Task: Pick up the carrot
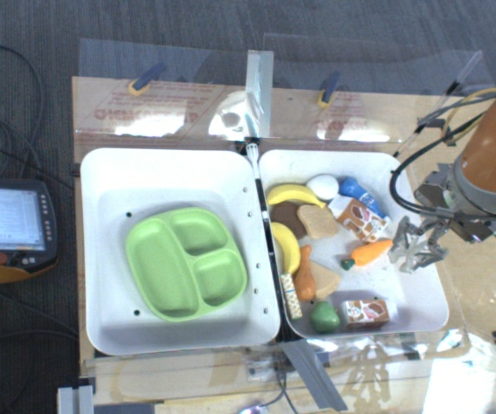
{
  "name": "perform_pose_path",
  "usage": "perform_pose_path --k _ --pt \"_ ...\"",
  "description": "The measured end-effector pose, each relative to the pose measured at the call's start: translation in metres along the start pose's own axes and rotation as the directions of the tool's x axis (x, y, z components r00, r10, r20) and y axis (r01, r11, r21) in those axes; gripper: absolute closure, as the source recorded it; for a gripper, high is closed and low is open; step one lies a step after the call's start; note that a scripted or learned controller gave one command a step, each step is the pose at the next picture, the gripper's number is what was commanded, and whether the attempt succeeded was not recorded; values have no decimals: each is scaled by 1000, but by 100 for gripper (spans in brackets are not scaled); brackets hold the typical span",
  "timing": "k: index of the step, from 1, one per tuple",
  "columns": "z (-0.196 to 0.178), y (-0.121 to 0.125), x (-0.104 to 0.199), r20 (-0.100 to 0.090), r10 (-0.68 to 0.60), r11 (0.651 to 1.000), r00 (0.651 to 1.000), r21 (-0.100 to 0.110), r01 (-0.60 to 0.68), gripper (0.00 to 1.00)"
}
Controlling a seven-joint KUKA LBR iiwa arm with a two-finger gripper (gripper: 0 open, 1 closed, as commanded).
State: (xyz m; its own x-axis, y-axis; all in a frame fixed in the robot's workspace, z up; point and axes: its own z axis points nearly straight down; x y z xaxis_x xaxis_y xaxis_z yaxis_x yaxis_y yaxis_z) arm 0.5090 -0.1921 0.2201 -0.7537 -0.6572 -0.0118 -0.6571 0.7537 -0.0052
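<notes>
carrot [369, 254]: right bin [420, 309], lying near its right side, long axis roughly left-right, green-top end left, slightly tilted up at the right
gripper [417, 247]: just right of the carrot, touching-close; jaws too blurry, can't tell
labels: cartons' print unreadable, pendant [12, 222] screen too

Text check | nothing I can read | carton [362, 219] and box [366, 311] print blurred | pendant screen [11, 216] too small
</notes>
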Motion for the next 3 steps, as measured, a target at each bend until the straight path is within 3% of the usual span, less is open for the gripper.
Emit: perform_pose_path --k 2,3 --pt "-18 -1 -3 5 4 1000 1000 2 -4 100" --pt "-38 -20 23 -7 -334 943 943 -8 333 100"
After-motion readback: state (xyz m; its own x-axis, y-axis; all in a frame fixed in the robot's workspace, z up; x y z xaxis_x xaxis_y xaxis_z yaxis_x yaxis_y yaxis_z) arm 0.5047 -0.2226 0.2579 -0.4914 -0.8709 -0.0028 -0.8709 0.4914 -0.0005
